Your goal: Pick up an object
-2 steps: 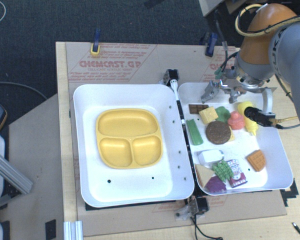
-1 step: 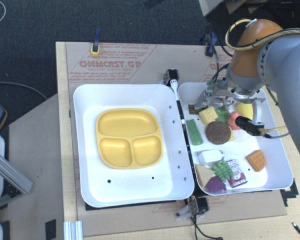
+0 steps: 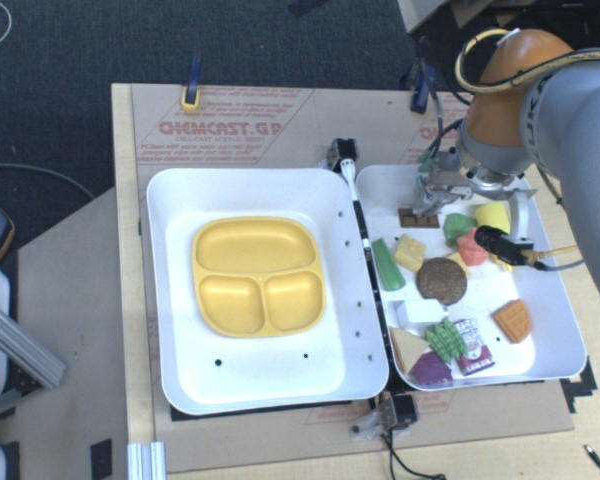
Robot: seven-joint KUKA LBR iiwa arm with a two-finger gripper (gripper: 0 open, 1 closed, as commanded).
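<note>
Clearly the work is in the right bin (image 3: 568,340), where the gripper (image 3: 435,194) hangs low over the back left corner. Whether it is apart or together I cannot tell from this slant. The nearest candidate is a small brown block (image 3: 417,218), lying flat on the bin floor just beside the gripper and a little toward the front.

To do this step well, I judge the gripper should centre over that block before it descends, as it seems to sit slightly behind it now. The block is low, so the descent must go nearly to the floor. It is close to the bin's left wall, and a pale yellow piece (image 3: 410,252) and a green piece (image 3: 458,225) lie near; a straight vertical approach would avoid nudging them. The round brown cookie (image 3: 442,280) sits more in the open, but looks wide to grip. The yellow divided plate (image 3: 260,273) in the left bin (image 3: 170,268) plays no part.
</note>
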